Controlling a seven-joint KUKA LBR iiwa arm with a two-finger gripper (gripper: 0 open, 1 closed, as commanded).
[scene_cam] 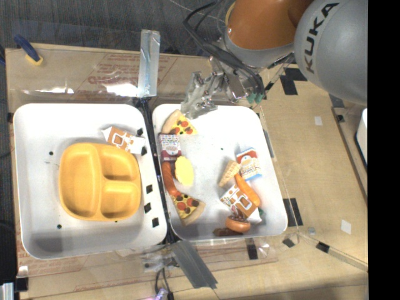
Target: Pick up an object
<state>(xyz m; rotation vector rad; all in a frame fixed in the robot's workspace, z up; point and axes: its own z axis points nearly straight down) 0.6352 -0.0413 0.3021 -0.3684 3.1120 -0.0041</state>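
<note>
My gripper (201,97) hangs over the back rim of the right bin (212,120), open, with nothing between its fingers. Just below and left of it lies a pizza slice (179,125). Further down the bin's left side are a small dark-red packet (169,145), a yellow oval piece (184,170), a sausage (167,177) and a second pizza slice (188,207). On the right side lie a cone (229,173), a blue and red carton (249,164), an orange box (241,199) and a brown bun (237,225).
The left bin (37,130) holds a yellow divided tray (100,181) and an orange and white carton (122,139) at its back right. A strip of grey tape (149,64) stands behind the divider between the bins. The arm's orange band (262,14) looms above the right bin's back.
</note>
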